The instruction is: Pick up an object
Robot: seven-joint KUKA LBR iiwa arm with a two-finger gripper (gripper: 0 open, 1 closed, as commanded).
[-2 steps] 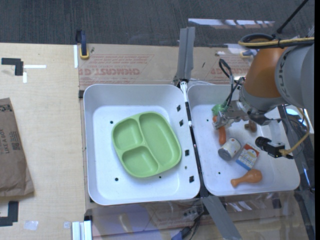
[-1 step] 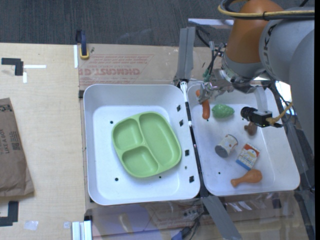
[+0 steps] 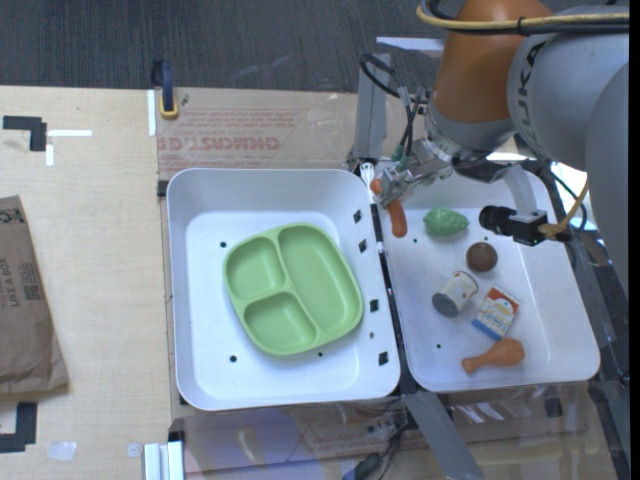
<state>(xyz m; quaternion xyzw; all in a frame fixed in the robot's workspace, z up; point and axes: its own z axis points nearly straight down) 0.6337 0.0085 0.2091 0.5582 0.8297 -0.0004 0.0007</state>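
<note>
My gripper (image 3: 392,190) hangs over the far left corner of the right bin (image 3: 565,318), under the arm's orange band. A small orange-red stick (image 3: 398,219) points down from between its fingertips, and the gripper is shut on the stick's upper end. In the same bin lie a green lumpy object (image 3: 445,221), a brown ball (image 3: 482,257), a small can (image 3: 456,293) on its side, a little white, blue and orange box (image 3: 495,313) and an orange drumstick-shaped toy (image 3: 494,356).
The left bin (image 3: 185,268) holds a green divided plate (image 3: 292,288). A ridge between the two bins (image 3: 383,268) runs just below the gripper. A brown paper bag (image 3: 25,288) lies on the bench at the far left.
</note>
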